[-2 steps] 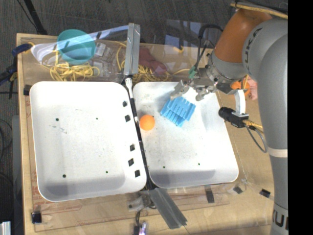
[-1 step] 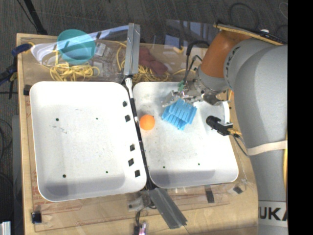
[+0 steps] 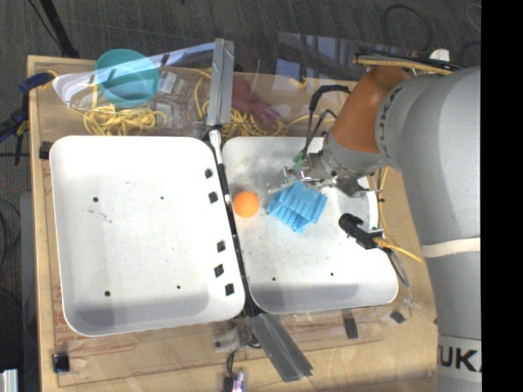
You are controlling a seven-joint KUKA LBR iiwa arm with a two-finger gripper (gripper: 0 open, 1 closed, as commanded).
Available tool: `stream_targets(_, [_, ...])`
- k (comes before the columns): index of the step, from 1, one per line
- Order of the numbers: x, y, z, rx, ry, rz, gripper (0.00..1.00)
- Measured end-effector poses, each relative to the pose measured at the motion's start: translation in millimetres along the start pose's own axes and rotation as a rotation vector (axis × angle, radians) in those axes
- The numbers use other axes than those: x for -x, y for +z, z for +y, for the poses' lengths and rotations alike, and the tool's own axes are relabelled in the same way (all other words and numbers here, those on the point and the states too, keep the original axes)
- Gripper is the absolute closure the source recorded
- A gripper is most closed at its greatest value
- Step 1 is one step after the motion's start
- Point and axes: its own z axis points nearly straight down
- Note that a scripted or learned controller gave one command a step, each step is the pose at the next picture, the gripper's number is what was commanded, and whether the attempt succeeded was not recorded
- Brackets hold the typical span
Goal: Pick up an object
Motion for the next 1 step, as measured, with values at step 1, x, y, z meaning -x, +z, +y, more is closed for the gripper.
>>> stream_targets(1, [-31.2,-1.5,-31.6,0.004,-0.008,-0.006,0.00])
